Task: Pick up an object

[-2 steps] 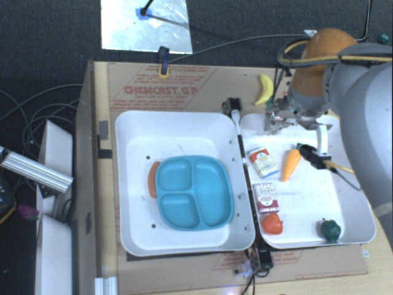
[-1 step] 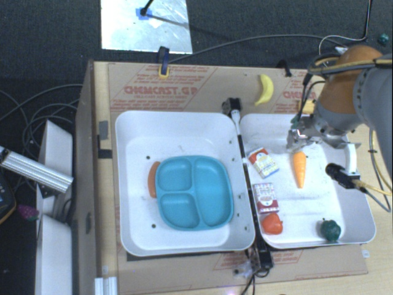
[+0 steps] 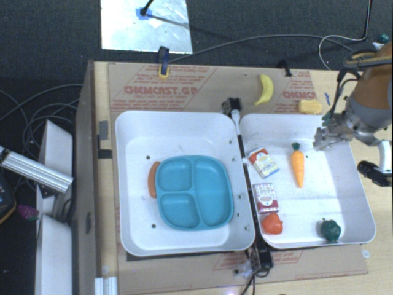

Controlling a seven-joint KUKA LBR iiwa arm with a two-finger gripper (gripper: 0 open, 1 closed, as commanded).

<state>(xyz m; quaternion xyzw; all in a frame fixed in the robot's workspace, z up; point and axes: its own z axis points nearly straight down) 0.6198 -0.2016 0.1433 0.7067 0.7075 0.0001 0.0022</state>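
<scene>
The right bin (image 3: pixel 350 183) holds an orange carrot (image 3: pixel 298 168) with a green top, lying lengthwise near the middle. A red and white carton (image 3: pixel 264 163) lies at the bin's left side, and a second carton (image 3: pixel 266 198) sits below it. A red tomato (image 3: pixel 272 224) rests at the lower left, and a dark green vegetable (image 3: pixel 330 229) at the lower right. My gripper (image 3: pixel 323 138) hangs over the bin's upper right part, a little right of and above the carrot's top. Nothing shows in its grasp.
The left bin (image 3: pixel 132 165) carries a blue divided plate (image 3: pixel 194 191) with an orange sausage (image 3: pixel 151 179) beside its left edge. A banana (image 3: pixel 266 89) and a yellow block (image 3: pixel 310 106) lie on the bench behind the right bin. Cables run along the back.
</scene>
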